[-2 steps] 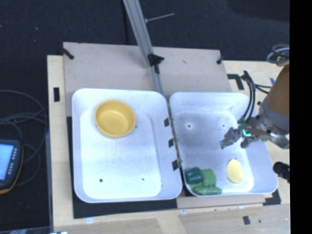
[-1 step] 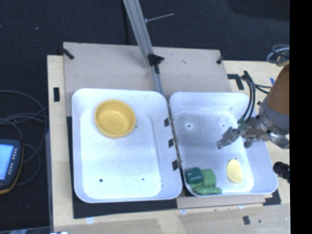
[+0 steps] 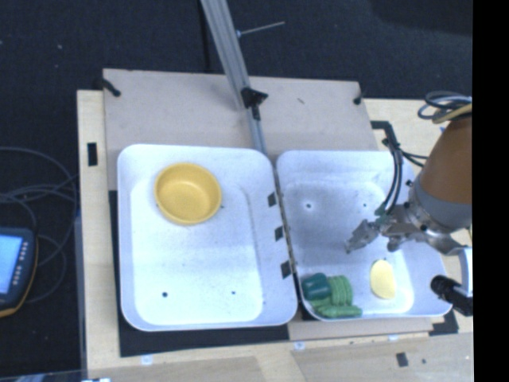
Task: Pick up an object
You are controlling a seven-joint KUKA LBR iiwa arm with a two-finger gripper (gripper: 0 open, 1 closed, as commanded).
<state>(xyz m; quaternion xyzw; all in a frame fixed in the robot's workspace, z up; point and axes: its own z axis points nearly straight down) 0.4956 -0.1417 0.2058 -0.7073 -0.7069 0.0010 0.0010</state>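
A yellow bowl [image 3: 188,193] sits in the upper left of the left bin [image 3: 199,301]. In the right bin [image 3: 318,173], a green ridged object [image 3: 330,293] lies by the front wall, with a pale yellow oval object [image 3: 383,279] to its right. My gripper [image 3: 367,239] hangs over the right bin's middle right, above and left of the yellow oval. Nothing shows between its fingers. The grey arm with its orange band [image 3: 447,165] comes in from the right.
A slanted metal pole [image 3: 231,50] rises from the back of the bench between the bins. A handheld pendant [image 3: 12,265] with cables lies off the bench at the left. Cables hang by the arm's base at the right.
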